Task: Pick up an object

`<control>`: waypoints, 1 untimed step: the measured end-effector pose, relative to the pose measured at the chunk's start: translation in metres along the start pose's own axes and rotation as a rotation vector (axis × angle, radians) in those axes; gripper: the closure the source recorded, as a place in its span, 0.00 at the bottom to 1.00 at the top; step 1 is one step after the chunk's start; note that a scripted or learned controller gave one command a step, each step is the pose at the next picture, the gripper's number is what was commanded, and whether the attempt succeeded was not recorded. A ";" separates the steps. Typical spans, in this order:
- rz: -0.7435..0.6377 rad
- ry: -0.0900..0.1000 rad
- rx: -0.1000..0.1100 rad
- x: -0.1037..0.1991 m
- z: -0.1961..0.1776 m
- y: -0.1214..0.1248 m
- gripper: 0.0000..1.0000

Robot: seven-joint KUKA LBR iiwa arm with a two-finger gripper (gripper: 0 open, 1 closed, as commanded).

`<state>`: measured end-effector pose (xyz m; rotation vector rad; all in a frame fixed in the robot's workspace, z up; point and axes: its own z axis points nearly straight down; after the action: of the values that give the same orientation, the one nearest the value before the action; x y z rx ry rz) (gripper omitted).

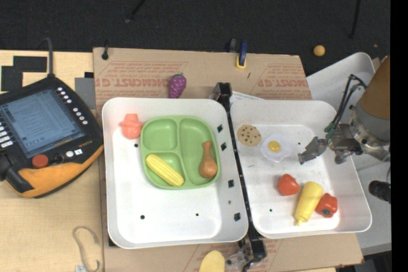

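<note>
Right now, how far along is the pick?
Done: nothing lifted so far. In hand: the gripper sits low over the right bin, beside the fried egg, with nothing visibly between its fingers. Left: close on something, perhaps the egg or the red pepper, and raise it.

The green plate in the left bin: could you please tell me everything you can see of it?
The green plate is a light green, plastic-looking dish with rounded corners, divided by raised ridges into three compartments. It lies flat in the upper middle of the left bin. A yellow corn cob lies slantwise in its lower left compartment, and a brown drumstick lies in the right one; the upper left compartment holds nothing. A pink toy sits just off its upper left corner.
</note>
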<state>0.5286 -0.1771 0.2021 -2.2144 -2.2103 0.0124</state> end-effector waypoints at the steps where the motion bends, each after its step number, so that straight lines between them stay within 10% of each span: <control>1: -0.002 -0.003 -0.013 0.000 -0.007 0.003 0.00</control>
<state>0.5315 -0.1776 0.2089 -2.2205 -2.2207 0.0010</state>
